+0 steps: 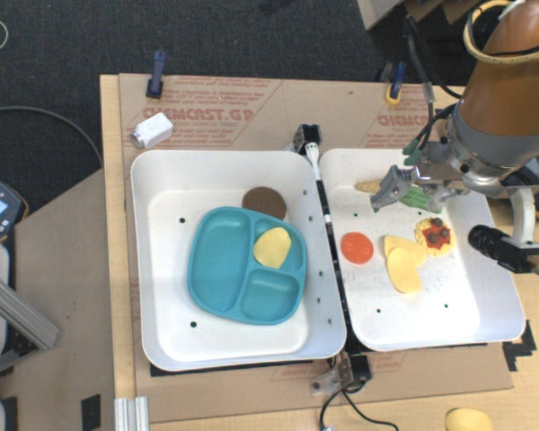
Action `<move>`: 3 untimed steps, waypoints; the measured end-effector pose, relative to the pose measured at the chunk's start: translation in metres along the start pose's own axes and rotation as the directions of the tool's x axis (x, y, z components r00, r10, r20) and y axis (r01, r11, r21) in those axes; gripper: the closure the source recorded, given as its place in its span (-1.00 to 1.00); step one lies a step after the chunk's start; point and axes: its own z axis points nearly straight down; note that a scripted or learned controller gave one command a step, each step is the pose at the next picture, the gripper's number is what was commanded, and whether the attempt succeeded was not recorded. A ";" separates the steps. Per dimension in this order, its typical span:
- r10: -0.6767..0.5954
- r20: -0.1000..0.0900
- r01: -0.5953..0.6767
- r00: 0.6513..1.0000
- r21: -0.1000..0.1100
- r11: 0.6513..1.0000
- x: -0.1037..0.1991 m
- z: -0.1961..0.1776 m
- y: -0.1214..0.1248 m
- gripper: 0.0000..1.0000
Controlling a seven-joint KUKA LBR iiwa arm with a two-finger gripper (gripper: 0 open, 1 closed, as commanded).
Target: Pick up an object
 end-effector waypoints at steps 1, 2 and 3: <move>0.001 0.000 -0.001 1.000 0.002 1.000 0.046 0.000 -0.063 -1.00; 0.005 0.002 -0.005 1.000 -0.004 1.000 0.044 -0.011 -0.059 1.00; -0.004 0.000 0.004 1.000 -0.017 1.000 0.116 -0.111 -0.059 1.00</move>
